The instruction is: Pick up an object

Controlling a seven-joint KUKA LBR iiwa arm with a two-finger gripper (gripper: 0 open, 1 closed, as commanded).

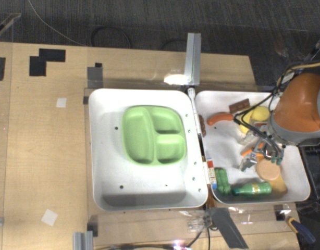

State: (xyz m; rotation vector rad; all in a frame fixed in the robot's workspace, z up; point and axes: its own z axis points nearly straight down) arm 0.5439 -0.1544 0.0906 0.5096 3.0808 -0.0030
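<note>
My gripper (258, 158) reaches down into the right bin (305, 184), under the arm's orange band (300, 104). It hangs over a small orange object (250, 152) and just left of a tan round object (269, 171). A green bottle (251, 190) lies on its side along the bin's front wall. A small green box (221, 178) stands to the left of the bottle. At the back of the bin lie a red-orange sausage shape (220, 119), a brown block (239, 107) and a yellow lemon-like object (259, 113). The arm partly covers the yellow object.
The left bin (105, 139) holds a light green divided tray (152, 134). A metal post (193, 59) stands behind the seam between the two bins. Cables run along the arm at the right.
</note>
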